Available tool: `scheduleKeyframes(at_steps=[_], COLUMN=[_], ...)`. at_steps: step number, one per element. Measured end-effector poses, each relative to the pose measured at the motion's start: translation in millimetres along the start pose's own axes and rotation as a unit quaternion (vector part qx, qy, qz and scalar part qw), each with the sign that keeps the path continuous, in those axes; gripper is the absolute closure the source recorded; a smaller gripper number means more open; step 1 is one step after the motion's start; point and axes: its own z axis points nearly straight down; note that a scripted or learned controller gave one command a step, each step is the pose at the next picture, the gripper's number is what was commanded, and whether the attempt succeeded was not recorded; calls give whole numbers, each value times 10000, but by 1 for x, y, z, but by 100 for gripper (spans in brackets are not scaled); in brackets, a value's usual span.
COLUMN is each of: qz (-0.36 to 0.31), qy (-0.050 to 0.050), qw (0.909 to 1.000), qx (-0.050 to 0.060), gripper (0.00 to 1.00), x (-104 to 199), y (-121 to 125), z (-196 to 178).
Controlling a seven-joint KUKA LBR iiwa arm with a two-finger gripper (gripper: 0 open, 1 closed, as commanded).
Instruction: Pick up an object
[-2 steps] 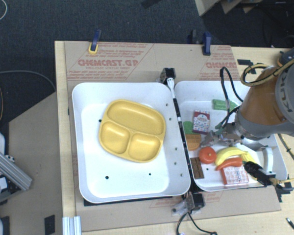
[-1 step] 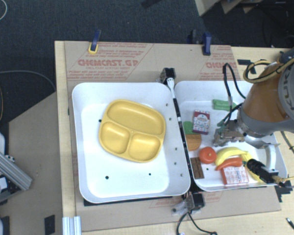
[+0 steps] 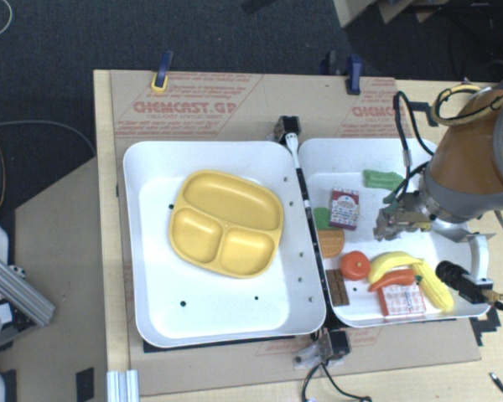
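The right bin [image 3: 352,153] holds several small items: a red and white box [image 3: 344,208], a green block [image 3: 382,178], a green piece [image 3: 321,218], an orange cracker-like square [image 3: 330,243], a red tomato [image 3: 355,265], a banana [image 3: 394,262], a corn cob [image 3: 434,288], a red packet [image 3: 401,300] and a brown bar [image 3: 337,287]. My gripper [image 3: 394,224] hangs low over the middle of this bin, just above the banana and right of the red and white box. The wrist hides its fingers.
The left bin [image 3: 151,249] bears a yellow divided plate [image 3: 225,222]. A black rail with clamps [image 3: 304,203] runs between the bins. The orange-banded arm [image 3: 474,153] covers the right bin's far right side. Cardboard [image 3: 235,99] lies behind both bins.
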Motion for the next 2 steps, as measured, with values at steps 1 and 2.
scheduleKeyframes(at_steps=[1,2], qz=[-6,-6], qy=[2,3], qw=[10000,10000], qx=[-5,4], gripper=[100,100], x=[4,4], y=[6,7], z=[-62,-89])
